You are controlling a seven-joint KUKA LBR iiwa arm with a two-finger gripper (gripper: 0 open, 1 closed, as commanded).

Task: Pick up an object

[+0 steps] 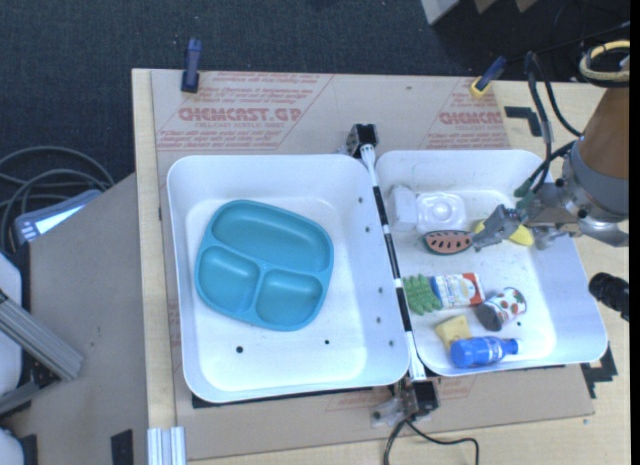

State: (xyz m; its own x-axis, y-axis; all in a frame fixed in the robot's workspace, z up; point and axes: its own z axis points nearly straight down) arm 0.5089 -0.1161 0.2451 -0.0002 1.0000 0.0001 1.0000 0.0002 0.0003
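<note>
Camera view: fingers (pixel 497 225) over right bin (pixel 570 298), spread unclear, cannot tell grip. Blue plate (pixel 264 264) in left bin (pixel 190 203); blue bottle (pixel 482 351) in right.

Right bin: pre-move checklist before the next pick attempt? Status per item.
1. Gripper is over the right bin: ok, above its upper half.
2. Pick candidate near the gripper: ok, the watermelon slice lies just to its left and a yellow piece beside it.
3. Something already between the fingers: cannot tell, too small and blurred.
4. Finger opening: cannot tell.
5. Clutter around the target: not ok, the white container sits right beside the watermelon slice.
6. Other items apart from the gripper: ok, the blue bottle and green-ended packet lie in the lower half; the blue divided plate is in the left bin.
</note>
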